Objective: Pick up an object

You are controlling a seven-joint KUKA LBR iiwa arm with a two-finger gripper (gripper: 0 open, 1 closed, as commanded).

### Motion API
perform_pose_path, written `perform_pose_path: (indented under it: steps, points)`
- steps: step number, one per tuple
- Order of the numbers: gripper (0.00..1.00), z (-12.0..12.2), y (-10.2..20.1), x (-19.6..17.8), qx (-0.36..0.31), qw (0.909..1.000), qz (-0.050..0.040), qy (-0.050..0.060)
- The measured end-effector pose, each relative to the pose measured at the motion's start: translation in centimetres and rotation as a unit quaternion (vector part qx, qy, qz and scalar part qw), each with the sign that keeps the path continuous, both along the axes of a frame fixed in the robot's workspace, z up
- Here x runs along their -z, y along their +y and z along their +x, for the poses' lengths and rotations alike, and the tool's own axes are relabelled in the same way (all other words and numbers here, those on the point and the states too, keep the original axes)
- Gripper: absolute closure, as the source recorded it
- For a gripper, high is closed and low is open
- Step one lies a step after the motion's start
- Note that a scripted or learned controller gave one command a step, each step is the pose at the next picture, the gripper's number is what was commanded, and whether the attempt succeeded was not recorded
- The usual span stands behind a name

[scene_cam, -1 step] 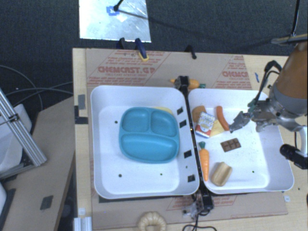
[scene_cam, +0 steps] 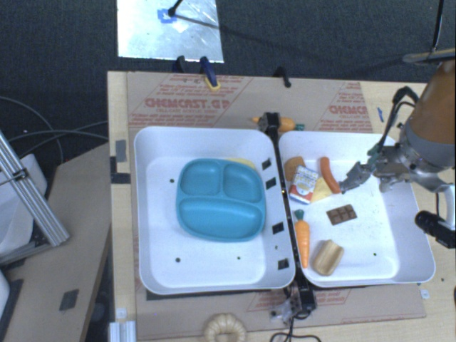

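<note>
Far left: slanted aluminium framing rails (scene_cam: 28, 198) and dark cables lie over a dark carpeted floor (scene_cam: 57, 41). A shiny square metal plate (scene_cam: 169, 18) rests on the floor above the surface. The surface (scene_cam: 235, 95) is a pale board covered with brown printed cardboard; a blue and yellow clamp (scene_cam: 209, 73) grips its far edge.

Left bin (scene_cam: 153, 212): shallow, white, smooth plastic with rounded corners. It holds a blue plastic plate (scene_cam: 221, 198) moulded into three compartments.

Right bin (scene_cam: 399, 258): the same form, touching the left bin along a black-clipped seam. Its left half holds toy food: a tan rounded piece (scene_cam: 293, 167), a white printed packet (scene_cam: 306, 180), an orange-red sausage (scene_cam: 328, 174) over a yellow wedge (scene_cam: 322, 189), a flat brown chocolate square (scene_cam: 341, 214), an orange carrot (scene_cam: 303, 239) with a green top, and a beige bread roll (scene_cam: 327, 256).

Right: the grey arm (scene_cam: 434, 130) with its orange band enters over the right bin. The tool (scene_cam: 349, 182) sits low, just beside the sausage, with nothing visibly between its fingers; whether it is spread or closed cannot be told.

Bottom edge: a ridged beige ring (scene_cam: 226, 328) lies beyond the surface.
</note>
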State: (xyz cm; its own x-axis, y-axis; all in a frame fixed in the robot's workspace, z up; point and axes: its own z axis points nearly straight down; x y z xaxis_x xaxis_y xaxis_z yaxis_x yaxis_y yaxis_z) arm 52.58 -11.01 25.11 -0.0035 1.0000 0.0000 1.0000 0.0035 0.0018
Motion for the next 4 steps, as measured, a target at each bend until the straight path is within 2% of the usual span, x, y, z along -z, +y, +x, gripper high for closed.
perform_pose_path:
  steps: [1, 3, 4]
  points:
    - [0.00, -0.4, -0.4, 6.1, 0.001, 1.0000, 0.0004, 0.003]
    - [0.00, 0.6, -0.2, 16.6, 0.002, 1.0000, -0.0024, -0.002]
    - [1.00, 0.9, -0.4, 15.1, 0.004, 1.0000, -0.0048, -0.007]
